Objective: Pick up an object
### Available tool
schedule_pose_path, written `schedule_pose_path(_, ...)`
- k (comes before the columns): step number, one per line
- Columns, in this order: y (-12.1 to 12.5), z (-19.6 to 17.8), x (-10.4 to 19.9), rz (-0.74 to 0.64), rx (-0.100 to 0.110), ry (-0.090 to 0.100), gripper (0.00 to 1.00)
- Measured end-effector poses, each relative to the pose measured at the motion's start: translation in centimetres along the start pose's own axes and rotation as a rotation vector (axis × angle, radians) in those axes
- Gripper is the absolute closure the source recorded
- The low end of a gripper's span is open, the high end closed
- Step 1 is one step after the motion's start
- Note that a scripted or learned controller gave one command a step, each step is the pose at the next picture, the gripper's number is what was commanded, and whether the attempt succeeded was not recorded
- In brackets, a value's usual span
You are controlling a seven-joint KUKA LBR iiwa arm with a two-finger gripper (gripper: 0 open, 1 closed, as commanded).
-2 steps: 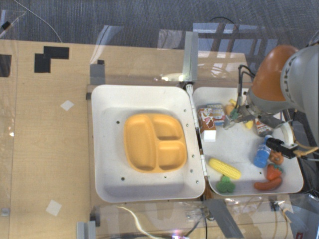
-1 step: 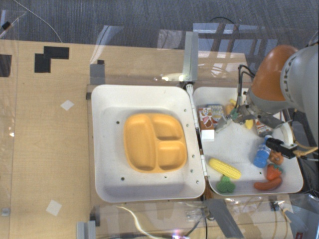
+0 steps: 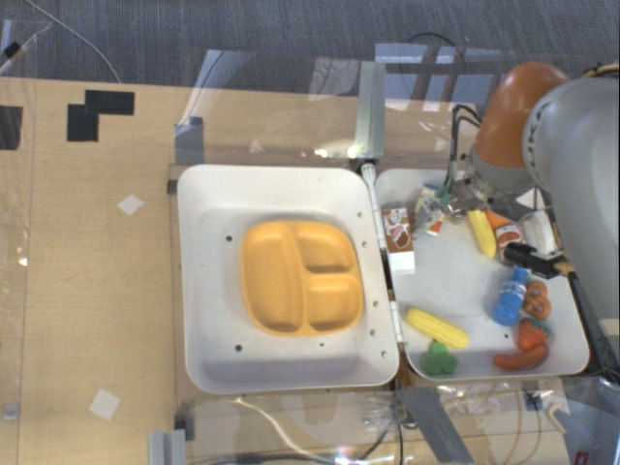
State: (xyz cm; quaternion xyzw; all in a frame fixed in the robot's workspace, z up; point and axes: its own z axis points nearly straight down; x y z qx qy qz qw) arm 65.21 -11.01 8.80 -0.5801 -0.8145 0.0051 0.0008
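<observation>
The objects I might pick lie scattered in the right bin (image 3: pixel 417 361). Nearest my tool are a yellow banana (image 3: pixel 481 232) and a small mixed cluster of items (image 3: pixel 433 209) at the bin's upper part, which I cannot make out singly. Beside the divider between the bins sits a small red-and-white packet (image 3: pixel 397 228) with a white block (image 3: pixel 401 261) just below it. Lower down, an ear of corn (image 3: pixel 437 326) lies at a slant, with a green broccoli piece (image 3: pixel 441 358) just under it. Toward the right wall I see a blue bottle (image 3: pixel 510 297), an orange-red item (image 3: pixel 536 303) touching it, a strawberry (image 3: pixel 532 334) below that, and a red sausage-like piece (image 3: pixel 520 358) along the bottom edge.

My gripper (image 3: pixel 457 194) is low over the upper part of the right bin, close beside the cluster. I cannot tell how it stands or whether it has anything in it, since my wrist and its orange band (image 3: pixel 511 114) cover it from above.

The left bin (image 3: pixel 199 289) holds a yellow divided tray (image 3: pixel 298 275), lying flat near its middle. Both bins rest on the tan bench (image 3: pixel 87 289).
</observation>
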Motion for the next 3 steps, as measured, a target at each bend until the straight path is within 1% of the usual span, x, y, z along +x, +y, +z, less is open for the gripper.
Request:
schedule_pose_path(1, 0.7, -2.1, -0.4, 0.131, -0.015, 0.002, 0.0)
schedule_pose_path(2, 1.6, -1.2, -0.5, 0.116, 0.001, 0.0, 0.0)
schedule_pose_path(3, 1.7, -1.2, -0.1, 0.153, -0.002, -0.007, 0.0)
